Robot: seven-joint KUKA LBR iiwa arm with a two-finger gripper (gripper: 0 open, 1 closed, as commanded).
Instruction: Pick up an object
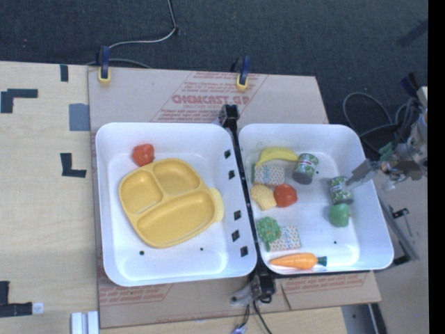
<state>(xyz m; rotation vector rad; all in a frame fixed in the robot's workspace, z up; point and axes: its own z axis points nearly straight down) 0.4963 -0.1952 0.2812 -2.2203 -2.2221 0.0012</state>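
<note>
Near edge first: you've got a toy carrot point(295, 261) lying flat along the 6 o'clock wall of the right bin point(372, 256). Just beyond it, a speckled square packet point(287, 238) with a toy broccoli point(267, 228) touching its 9 o'clock side. At 3 o'clock from those, a green round toy point(339, 216) sits apart on bare bin floor, and a small green-labelled can point(338, 188) stands just beyond it. Mid-bin: a red tomato-like toy point(285, 195) touching a pale yellow piece point(263, 197), then a second speckled packet point(269, 175), a banana point(277, 155) and a grey tin point(304, 168) toward 12 o'clock.

Left bin point(111, 207): a yellow divided plate point(169, 202) fills the middle, a red ball-like toy point(143, 154) at its 11 o'clock, close by.

The gripper point(361, 172) comes in from 3 o'clock, over the right bin's edge, tip near the green-labelled can. Jaws: you cannot tell whether wide or narrow, too blurred.

Both bins sit on a cardboard sheet point(201, 96) on the desk point(35, 186), two yellow clamps point(243, 82) at the far edge.
</note>
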